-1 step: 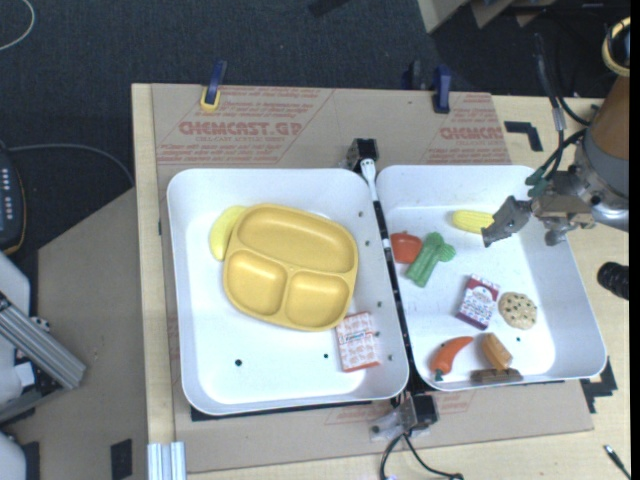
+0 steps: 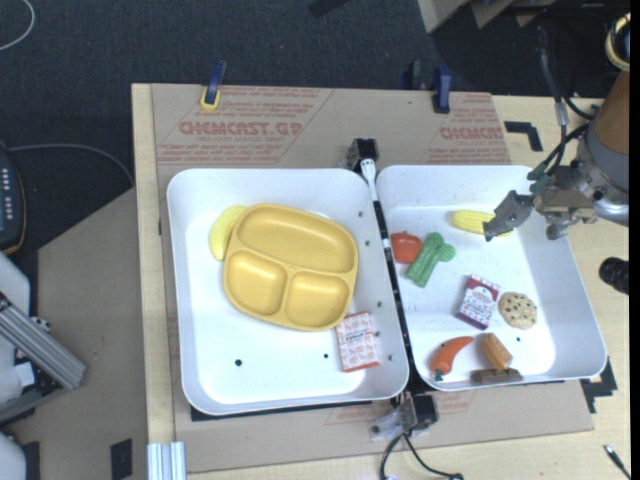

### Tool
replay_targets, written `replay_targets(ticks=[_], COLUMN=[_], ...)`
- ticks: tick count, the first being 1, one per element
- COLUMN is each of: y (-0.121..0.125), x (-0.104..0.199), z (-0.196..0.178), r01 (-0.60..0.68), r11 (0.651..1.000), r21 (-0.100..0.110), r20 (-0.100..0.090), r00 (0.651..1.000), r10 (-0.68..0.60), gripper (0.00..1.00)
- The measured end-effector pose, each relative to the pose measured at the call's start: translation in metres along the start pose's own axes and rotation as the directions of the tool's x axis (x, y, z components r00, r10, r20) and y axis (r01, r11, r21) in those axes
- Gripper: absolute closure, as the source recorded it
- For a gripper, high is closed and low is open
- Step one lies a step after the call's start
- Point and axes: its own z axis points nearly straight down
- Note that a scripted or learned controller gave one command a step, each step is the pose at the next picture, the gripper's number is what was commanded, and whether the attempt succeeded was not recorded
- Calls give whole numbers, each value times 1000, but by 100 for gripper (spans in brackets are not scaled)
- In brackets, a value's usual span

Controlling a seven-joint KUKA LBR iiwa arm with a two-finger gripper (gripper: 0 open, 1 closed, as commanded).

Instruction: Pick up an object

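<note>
My gripper (image 2: 527, 224) hangs open over the upper right part of the right bin (image 2: 585, 308), with nothing between its fingers. A yellow banana-shaped toy (image 2: 470, 221) lies just left of the left fingertip (image 2: 499, 224). Further left in that bin are a red piece (image 2: 405, 247) and a green toy (image 2: 430, 258). Nearer the front lie a red and purple carton (image 2: 478, 301), a cookie (image 2: 518, 310), an orange chilli-shaped toy (image 2: 452, 353), a small bread-coloured piece (image 2: 494, 349) and a brown stick (image 2: 495, 375).
The left bin (image 2: 190, 298) holds a yellow divided plate (image 2: 290, 266), which partly covers a yellow piece (image 2: 224, 231), and a small red and white packet (image 2: 357, 341) at its front right. A black divider (image 2: 385, 258) runs between the bins.
</note>
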Motion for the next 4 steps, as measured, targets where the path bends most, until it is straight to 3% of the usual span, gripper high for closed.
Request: replay_targets(ticks=[3, 4], y=[-14, -12], x=[0, -2], z=[149, 194], r01=[-1, -1], r11=[1000, 1000], r21=[8, -3], r20=[-2, 4], r00=[1000, 1000], r10=[1, 1], gripper=[0, 0])
